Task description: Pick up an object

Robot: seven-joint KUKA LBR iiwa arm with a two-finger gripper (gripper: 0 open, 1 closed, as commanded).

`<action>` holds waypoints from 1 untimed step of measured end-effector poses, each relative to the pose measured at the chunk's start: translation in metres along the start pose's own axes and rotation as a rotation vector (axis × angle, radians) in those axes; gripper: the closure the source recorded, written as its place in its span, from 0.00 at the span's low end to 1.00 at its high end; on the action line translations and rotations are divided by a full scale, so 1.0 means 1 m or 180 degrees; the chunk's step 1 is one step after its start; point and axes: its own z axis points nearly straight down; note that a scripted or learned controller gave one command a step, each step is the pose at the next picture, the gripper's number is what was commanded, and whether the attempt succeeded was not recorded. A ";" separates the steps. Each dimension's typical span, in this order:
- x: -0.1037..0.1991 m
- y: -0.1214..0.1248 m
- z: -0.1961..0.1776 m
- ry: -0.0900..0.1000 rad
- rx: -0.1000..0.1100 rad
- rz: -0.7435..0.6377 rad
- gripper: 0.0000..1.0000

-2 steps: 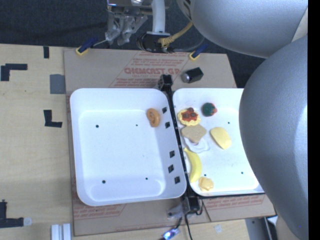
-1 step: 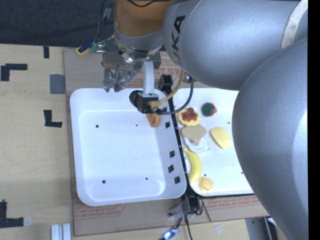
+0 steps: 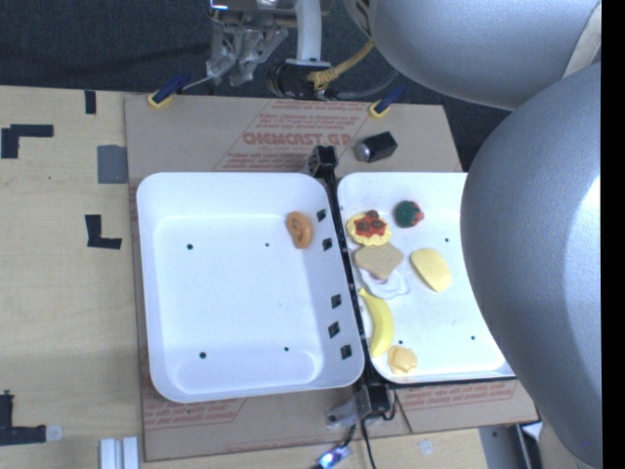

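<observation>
Grey arm looming over right bin, fingers well apart from croissant, grip unclear

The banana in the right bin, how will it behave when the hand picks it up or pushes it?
The banana looks like smooth plastic, so probably stiff, light and somewhat slippery. Its curved, rounded shape may let it pivot or rock when pushed. It lies against the bin's wall, which could hinder a grasp.
</observation>
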 end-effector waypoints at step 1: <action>0.001 0.004 -0.100 0.0001 0.0004 -0.0003 1.00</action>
